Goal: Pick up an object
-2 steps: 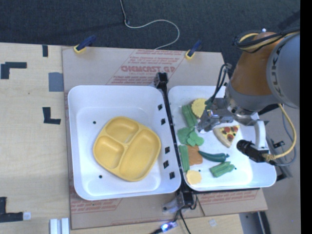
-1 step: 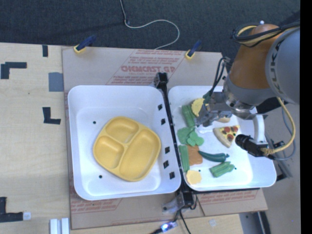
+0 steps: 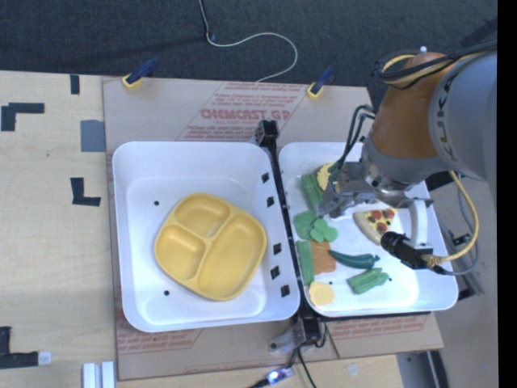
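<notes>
The right bin (image 3: 420, 296) holds several toy foods: a green leafy piece (image 3: 317, 227), a long green vegetable (image 3: 311, 187), a dark green pepper (image 3: 353, 258), a green pod (image 3: 368, 280), an orange block (image 3: 322, 259), a yellow round slice (image 3: 321, 294), a pizza slice (image 3: 376, 220) and a yellow piece (image 3: 325, 174). My gripper (image 3: 333, 204) hangs low over the bin's left half, just above the leafy piece and right of the long vegetable. The wrist hides its fingers.
The left bin (image 3: 141, 168) holds a yellow divided plate (image 3: 210, 245). A black divider (image 3: 279, 208) runs between the bins. The arm's grey and orange body (image 3: 420, 128) covers the right bin's upper right. Cardboard lies under both bins.
</notes>
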`<action>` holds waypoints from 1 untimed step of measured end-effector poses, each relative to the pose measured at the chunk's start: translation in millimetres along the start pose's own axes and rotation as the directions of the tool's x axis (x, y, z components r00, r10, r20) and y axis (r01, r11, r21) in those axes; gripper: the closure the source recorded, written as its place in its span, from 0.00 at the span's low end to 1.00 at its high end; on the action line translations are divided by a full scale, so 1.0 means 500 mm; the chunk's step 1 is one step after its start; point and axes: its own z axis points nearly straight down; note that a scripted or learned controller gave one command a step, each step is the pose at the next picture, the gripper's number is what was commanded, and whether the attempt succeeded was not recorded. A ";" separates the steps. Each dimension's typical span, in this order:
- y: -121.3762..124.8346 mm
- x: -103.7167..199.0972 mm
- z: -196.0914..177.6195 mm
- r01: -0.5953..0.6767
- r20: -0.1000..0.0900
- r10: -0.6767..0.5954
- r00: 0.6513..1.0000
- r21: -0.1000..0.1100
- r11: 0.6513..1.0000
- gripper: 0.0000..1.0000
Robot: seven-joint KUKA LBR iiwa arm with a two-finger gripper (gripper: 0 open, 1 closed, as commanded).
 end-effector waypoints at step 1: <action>0.004 -0.010 0.003 0.000 0.000 0.000 1.000 0.000 1.000 1.00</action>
